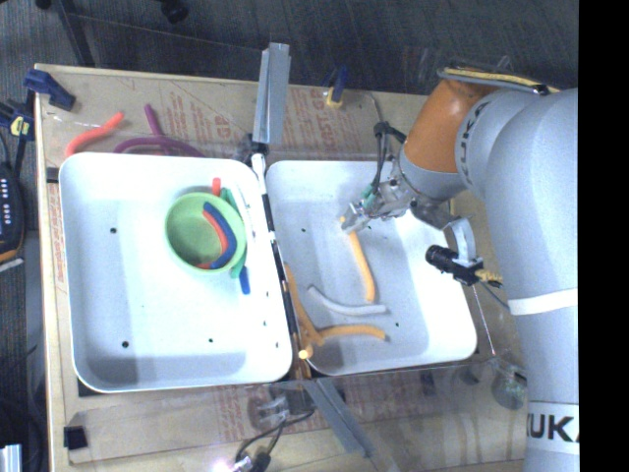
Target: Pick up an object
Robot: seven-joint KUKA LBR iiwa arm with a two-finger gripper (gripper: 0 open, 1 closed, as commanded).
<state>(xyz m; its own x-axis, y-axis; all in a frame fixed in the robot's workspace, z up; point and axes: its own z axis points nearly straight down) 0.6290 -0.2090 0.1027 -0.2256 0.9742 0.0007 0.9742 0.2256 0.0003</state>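
Smooth white right bin [432,332] (glossy plastic) has the pincer [356,216] pinching a bendy yellow strip [365,264].

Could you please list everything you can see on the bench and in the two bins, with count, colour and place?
Bins: two, white, side by side on the bench.
Bowl: one, green, left bin, holding red and blue curved pieces.
Yellow strips: two, right bin, one upright by the claw, one along the front edge.
White strip: one, right bin, between the yellow ones.
Tubes: purple and orange, on the bench behind the left bin.
Clamps: blue, at the bench's back edge.
Arm: one, grey with orange band, over the right bin.
Claw: one, at the upright yellow strip's top end.
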